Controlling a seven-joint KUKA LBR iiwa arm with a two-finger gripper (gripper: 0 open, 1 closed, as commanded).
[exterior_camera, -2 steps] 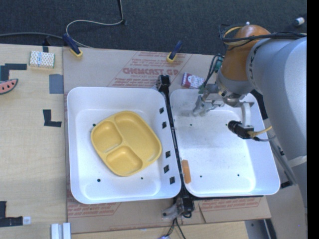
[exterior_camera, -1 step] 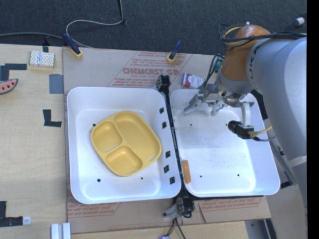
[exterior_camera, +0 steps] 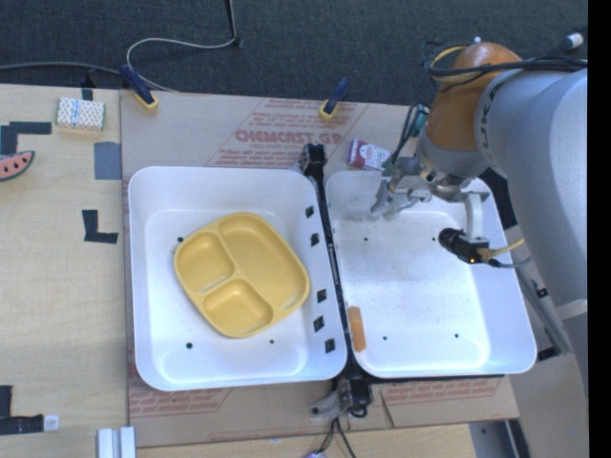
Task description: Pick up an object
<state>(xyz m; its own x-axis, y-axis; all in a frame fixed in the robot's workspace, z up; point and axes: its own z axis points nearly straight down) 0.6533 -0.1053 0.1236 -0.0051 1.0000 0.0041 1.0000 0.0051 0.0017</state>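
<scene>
The gripper [exterior_camera: 391,201] hangs over the far part of the right bin [exterior_camera: 496,351] – whether it is released or clenched, I cannot tell. A small orange object [exterior_camera: 356,328] lies at the near left edge of this bin, well apart from the gripper, and a yellow divided tray [exterior_camera: 241,273] lies in the left bin [exterior_camera: 158,351].

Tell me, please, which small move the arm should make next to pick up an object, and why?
Probably it should travel toward the orange stick-shaped object at the left edge of the right bin. The gripper hangs near that bin's far edge, with nothing visible beneath it. The yellow divided plate in the left bin looks wide and flat, likely harder to grasp.
</scene>
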